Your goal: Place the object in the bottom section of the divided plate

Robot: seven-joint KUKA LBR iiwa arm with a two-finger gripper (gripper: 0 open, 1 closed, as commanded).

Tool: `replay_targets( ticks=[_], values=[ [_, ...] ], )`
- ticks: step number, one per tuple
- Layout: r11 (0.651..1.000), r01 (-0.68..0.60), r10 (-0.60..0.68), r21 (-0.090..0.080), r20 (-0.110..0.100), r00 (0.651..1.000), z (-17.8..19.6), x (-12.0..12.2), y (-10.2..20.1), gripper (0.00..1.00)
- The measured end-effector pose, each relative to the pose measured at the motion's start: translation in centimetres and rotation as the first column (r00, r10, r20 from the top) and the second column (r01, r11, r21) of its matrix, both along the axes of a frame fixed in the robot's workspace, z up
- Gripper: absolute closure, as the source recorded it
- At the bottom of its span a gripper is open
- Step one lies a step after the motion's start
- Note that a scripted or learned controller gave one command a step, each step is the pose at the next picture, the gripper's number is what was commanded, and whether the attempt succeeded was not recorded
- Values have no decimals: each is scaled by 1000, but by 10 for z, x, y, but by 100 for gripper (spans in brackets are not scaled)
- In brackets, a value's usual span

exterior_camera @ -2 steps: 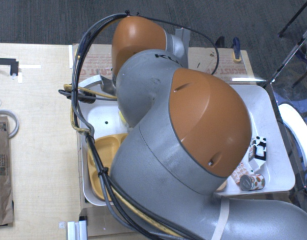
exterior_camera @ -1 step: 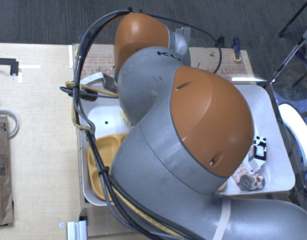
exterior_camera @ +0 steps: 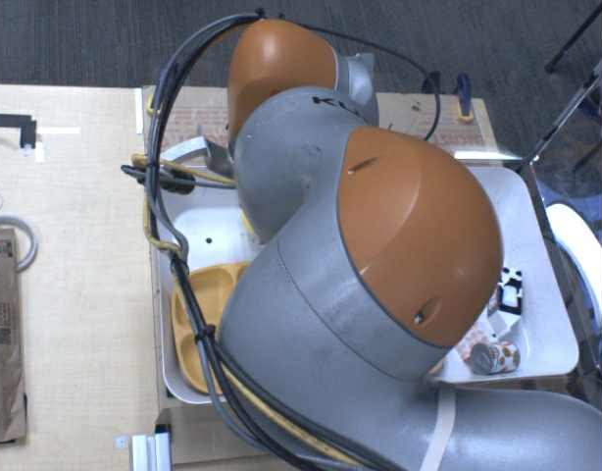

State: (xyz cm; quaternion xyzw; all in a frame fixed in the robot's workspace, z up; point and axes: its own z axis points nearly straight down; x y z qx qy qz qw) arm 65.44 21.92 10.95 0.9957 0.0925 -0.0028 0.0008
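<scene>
A large grey robot arm (exterior_camera: 311, 292) with rounded orange joint caps covers most of the frame, reaching in from the lower right toward the upper left. Its bulk hides the claw, so I cannot tell what state the claw is in, or whether it holds anything.

At the lower left of centre, a yellow divided plate (exterior_camera: 198, 327) lies in the left white bin (exterior_camera: 188, 229); part of its rim and one raised divider are visible, the rest lies under the arm. Black cables (exterior_camera: 164, 165) loop over the bin's left edge.

The object to be placed cannot be identified with certainty. At the lower right, in the right white bin (exterior_camera: 536, 263), small items (exterior_camera: 492, 351) lie together: one appears round with a greyish metal-like top, beside a piece with a bold black-and-white pattern. If the round item is the object, it is probably light and stiff, possibly smooth and slippery, best taken across its sides.

On the pale wooden surface (exterior_camera: 75, 263) at the far left lies a brown paper bag (exterior_camera: 5, 332) with dark print too small to read. No brand or writing is legible anywhere.
</scene>
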Motion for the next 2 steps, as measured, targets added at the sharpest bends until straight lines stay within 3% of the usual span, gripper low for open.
replay_targets(
  ticks=[1, 2],
  values=[
    [1000, -28, 28, 0, 5, 1000, 155, -11, 8, 100],
    [1000, -15, 15, 0, 4, 1000, 175, -2, 9, 100]
  ],
)
